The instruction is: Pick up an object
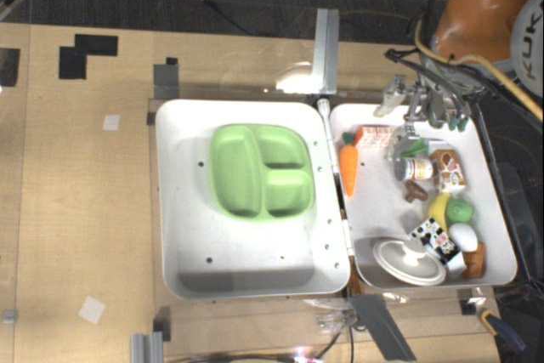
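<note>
Orange plastic carrot [348, 168] lay by the right bin's [374, 221] left wall: light, stiff, slick, best pinched mid-body. I couldn't tell the gripper's [414, 125] state as it hovered near the can [416, 169].

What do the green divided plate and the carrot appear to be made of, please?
The green divided plate looks like moulded plastic: uniform colour, rounded compartment walls, a dull sheen. The carrot seems to be a plastic or rubber toy, judging by its even orange body and flat green top, though the view is too coarse to say which.
</note>
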`<state>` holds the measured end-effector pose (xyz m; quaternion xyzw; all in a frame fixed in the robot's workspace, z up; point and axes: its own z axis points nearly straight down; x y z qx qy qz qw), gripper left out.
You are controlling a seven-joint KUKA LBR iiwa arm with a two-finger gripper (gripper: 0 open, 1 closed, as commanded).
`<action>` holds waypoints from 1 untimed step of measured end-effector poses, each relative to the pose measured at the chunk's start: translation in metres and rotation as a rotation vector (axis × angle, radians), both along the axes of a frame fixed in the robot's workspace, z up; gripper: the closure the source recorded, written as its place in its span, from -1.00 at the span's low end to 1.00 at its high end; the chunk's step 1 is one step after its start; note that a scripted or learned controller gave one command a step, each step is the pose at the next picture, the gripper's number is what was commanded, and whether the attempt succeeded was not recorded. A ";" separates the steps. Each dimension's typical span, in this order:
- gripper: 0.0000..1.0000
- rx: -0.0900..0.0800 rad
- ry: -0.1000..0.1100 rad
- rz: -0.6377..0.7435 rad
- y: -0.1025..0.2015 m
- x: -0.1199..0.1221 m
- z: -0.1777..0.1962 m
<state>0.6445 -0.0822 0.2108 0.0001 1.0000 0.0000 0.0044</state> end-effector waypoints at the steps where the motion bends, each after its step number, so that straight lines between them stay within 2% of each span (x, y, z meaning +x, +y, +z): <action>1: -1.00 0.001 0.003 -0.136 -0.020 -0.023 -0.115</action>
